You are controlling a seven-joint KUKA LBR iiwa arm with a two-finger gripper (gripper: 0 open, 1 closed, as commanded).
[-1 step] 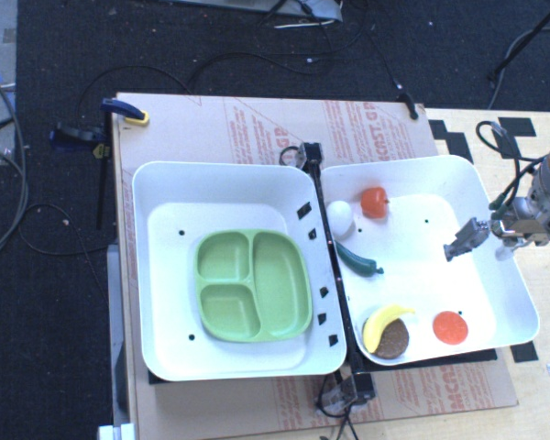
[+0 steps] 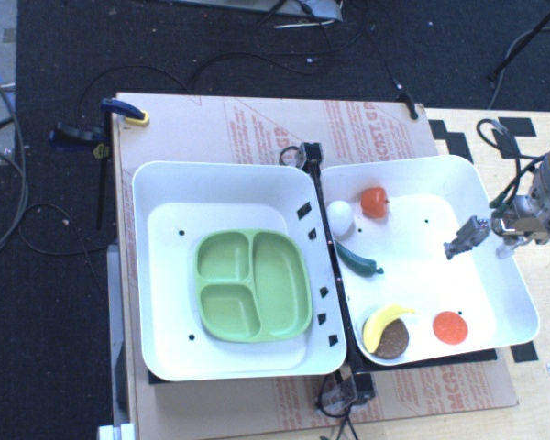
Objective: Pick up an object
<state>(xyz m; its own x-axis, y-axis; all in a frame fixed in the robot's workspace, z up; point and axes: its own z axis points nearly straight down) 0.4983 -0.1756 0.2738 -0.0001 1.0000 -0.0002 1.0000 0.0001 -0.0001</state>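
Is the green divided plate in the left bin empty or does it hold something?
Empty. The green divided plate lies flat in the left bin; its three compartments show only bare green.

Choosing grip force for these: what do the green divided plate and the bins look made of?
The green divided plate looks like molded plastic, matte to slightly satin: uniform pale green, rounded compartment ridges, soft highlights. The left bin and right bin look like thin glossy white plastic, with smooth rounded corners and bright glare, though coated metal can't be excluded.
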